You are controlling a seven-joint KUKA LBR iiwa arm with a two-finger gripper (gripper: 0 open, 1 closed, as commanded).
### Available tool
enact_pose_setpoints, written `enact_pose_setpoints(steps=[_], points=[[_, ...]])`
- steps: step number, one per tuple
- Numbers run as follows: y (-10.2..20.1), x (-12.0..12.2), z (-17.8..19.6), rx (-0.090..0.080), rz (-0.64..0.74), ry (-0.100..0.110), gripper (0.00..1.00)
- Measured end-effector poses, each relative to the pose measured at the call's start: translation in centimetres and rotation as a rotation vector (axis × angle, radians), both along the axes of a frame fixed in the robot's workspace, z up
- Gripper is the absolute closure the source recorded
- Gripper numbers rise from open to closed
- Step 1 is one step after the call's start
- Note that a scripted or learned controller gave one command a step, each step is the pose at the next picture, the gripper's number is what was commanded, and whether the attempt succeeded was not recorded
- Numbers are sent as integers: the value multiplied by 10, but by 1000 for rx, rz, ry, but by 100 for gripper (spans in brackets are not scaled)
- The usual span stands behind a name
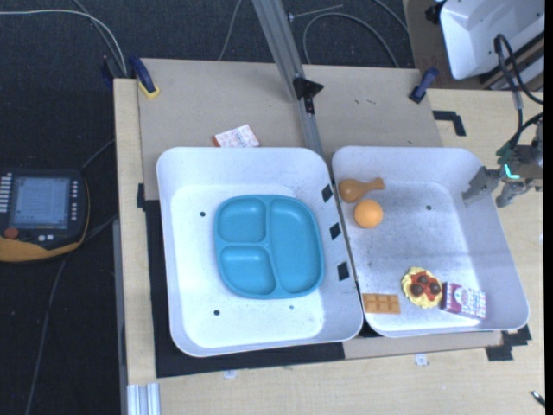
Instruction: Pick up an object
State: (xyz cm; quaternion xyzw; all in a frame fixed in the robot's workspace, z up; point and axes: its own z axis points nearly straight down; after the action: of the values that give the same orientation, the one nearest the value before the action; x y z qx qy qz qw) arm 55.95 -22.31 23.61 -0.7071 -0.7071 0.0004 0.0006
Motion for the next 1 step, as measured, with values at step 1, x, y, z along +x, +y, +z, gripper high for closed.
enact_pose_setpoints(steps=[1], points=[[0, 1, 1, -1, 1, -3, 0]])
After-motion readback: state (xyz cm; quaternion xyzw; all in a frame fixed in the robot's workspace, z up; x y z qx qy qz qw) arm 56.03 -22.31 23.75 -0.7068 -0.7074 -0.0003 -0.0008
